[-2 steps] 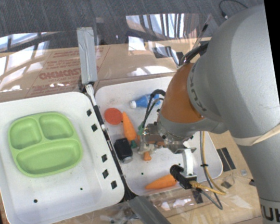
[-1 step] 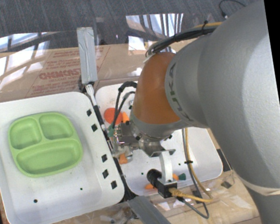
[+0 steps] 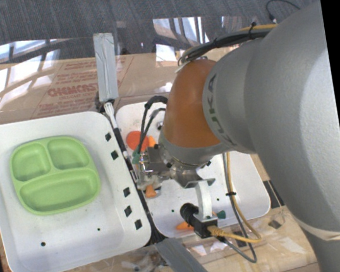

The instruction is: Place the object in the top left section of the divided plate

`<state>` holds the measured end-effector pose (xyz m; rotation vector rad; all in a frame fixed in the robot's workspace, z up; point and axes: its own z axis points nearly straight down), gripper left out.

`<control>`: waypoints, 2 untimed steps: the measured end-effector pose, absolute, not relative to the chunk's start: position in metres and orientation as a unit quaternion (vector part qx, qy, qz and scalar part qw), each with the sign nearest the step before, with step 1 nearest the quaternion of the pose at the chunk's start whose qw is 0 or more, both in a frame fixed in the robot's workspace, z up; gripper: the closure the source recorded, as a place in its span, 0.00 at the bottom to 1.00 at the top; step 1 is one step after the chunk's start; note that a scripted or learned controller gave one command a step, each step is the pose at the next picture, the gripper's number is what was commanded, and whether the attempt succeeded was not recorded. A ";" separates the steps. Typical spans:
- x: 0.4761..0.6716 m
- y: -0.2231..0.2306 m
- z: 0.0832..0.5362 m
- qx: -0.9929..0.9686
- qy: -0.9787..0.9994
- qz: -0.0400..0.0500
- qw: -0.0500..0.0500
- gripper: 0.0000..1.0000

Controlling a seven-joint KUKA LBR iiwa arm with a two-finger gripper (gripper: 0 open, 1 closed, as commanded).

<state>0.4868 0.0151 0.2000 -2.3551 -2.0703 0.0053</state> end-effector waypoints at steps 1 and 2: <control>0.488 0.016 0.209 -0.749 -0.663 0.003 0.004 1.00; 0.488 -0.003 0.269 -0.731 -0.682 0.000 0.001 1.00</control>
